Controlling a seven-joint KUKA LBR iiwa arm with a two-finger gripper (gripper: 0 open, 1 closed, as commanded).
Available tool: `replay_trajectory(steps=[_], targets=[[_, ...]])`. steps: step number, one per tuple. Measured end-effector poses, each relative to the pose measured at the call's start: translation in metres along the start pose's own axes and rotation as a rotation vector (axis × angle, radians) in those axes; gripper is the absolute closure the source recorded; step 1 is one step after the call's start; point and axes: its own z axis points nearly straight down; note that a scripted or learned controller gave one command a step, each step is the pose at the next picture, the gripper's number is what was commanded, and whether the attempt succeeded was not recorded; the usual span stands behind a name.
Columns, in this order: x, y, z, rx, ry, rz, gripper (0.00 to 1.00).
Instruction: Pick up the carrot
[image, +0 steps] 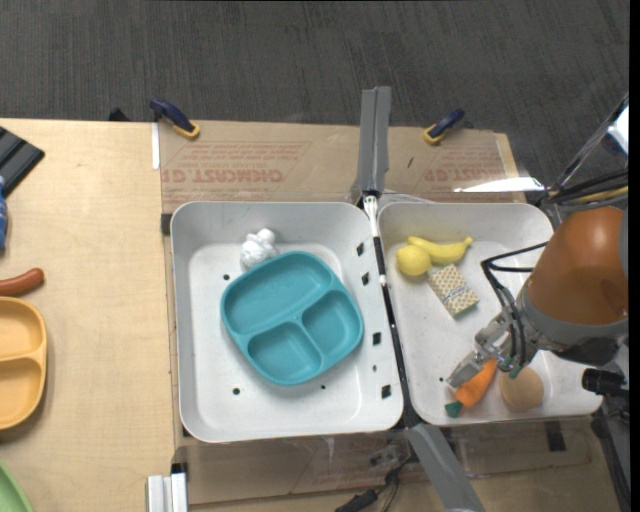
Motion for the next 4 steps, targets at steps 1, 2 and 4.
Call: replay_trajectory(steps=[1, 2, 4], targets=[[-0.025, -0.025, 0.000, -0.001, -0.001, 0.052, 0.00], [-0.065, -0.066, -0.053, 0.000, -0.002, 0.074, 0.00], [-0.017, 0.005, -0.074, -0.001, -0.003, -0.269, 0.00]])
